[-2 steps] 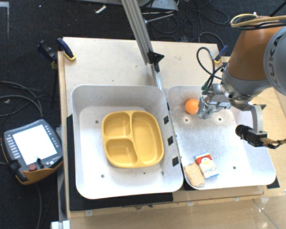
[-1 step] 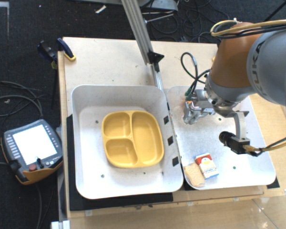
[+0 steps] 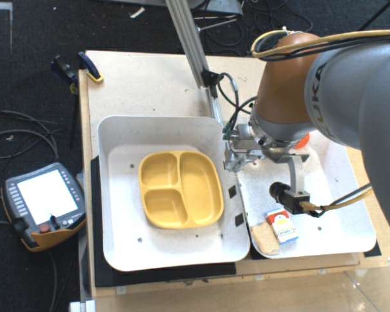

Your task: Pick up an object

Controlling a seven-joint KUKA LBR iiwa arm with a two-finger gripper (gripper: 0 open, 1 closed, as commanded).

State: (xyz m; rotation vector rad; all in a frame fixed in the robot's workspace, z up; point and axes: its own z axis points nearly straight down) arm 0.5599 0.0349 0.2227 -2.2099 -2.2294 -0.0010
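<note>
Landmark for all positions: yellow divided plate [image 3: 181, 188].

- Far left of the plate, off the bench on dark floor: teach pendant [image 3: 44, 203], pale screen facing up, cables running to it.
- Up and left of the plate, at the far-left corner of the bench [image 3: 136, 83]: a clamp [image 3: 84, 67] with black and yellow parts.
- The plate lies flat, right way up, roughly in the middle of the left bin [image 3: 117, 142]. It has three compartments, one long on its right side and two smaller on its left. All three show bare yellow. Nothing touches it.
- Above the plate: aluminium post [image 3: 188, 31] slanting down from the top edge to the far rim between the bins.
- Just right of the plate's upper right corner: gripper [image 3: 236, 158], over the shared rim where the bins meet, apart from the plate. From this angle I cannot tell whether it is open or closed, and nothing is seen held in it.
- Right of the plate, past the shared rim, in the near-left corner of the right bin [image 3: 341, 220]: tan block [image 3: 265, 239], with a small carton [image 3: 283, 226], white, orange and blue, touching its right side. Both are below the gripper and well apart from it.
- Far right and above: arm [image 3: 338, 90], grey with an orange band, covering much of the right bin's far half.
</note>
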